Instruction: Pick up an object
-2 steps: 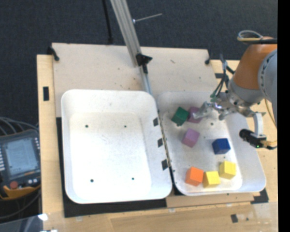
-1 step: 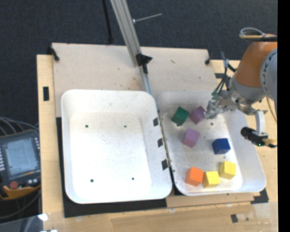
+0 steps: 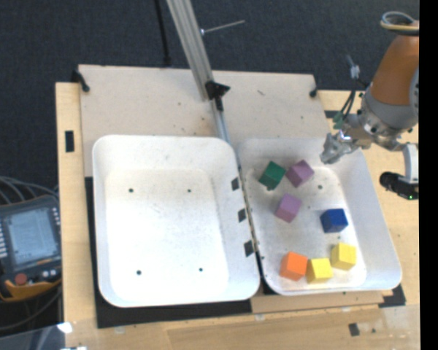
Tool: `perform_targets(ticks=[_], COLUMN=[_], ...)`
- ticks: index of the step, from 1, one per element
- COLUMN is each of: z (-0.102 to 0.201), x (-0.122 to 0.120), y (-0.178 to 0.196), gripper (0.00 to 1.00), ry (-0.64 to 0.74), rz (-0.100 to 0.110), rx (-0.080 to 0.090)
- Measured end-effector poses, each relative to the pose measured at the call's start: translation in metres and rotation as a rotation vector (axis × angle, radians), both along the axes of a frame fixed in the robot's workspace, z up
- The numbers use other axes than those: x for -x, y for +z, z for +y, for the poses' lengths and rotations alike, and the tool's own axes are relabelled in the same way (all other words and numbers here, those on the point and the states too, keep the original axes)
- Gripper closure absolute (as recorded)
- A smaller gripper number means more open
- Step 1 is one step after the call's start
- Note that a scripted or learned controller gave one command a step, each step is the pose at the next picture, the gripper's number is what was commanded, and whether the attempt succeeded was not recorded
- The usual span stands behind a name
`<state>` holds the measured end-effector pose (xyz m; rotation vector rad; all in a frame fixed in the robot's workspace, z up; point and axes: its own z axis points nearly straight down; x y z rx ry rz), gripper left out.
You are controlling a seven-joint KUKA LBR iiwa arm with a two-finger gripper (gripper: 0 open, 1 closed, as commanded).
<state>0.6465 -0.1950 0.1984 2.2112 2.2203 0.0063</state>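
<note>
The right bin (image 3: pixel 372 217) holds several small cubes: a green one (image 3: pixel 272 174), two purple ones (image 3: pixel 300 173) (image 3: pixel 287 208), a blue one (image 3: pixel 334 220), an orange one (image 3: pixel 294 265) and two yellow ones (image 3: pixel 320 270) (image 3: pixel 343 256). My gripper (image 3: pixel 333 149) hangs over the bin's far right corner, to the right of the upper purple cube and apart from every cube. Nothing shows between its fingertips.
The left bin (image 3: pixel 102 195) lies beside the right one. A slanted aluminium post (image 3: pixel 193 42) rises from behind the bins' shared edge. A teach pendant (image 3: pixel 25 243) sits off the bench at the left. Bare bench board lies behind both bins.
</note>
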Motion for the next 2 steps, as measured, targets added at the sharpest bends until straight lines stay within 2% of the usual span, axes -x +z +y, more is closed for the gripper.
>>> perform_targets(ticks=[2], z=[-0.004], x=[-0.002], y=[0.089], gripper=[1.00], ry=[0.003], rz=[0.001], rx=[0.000])
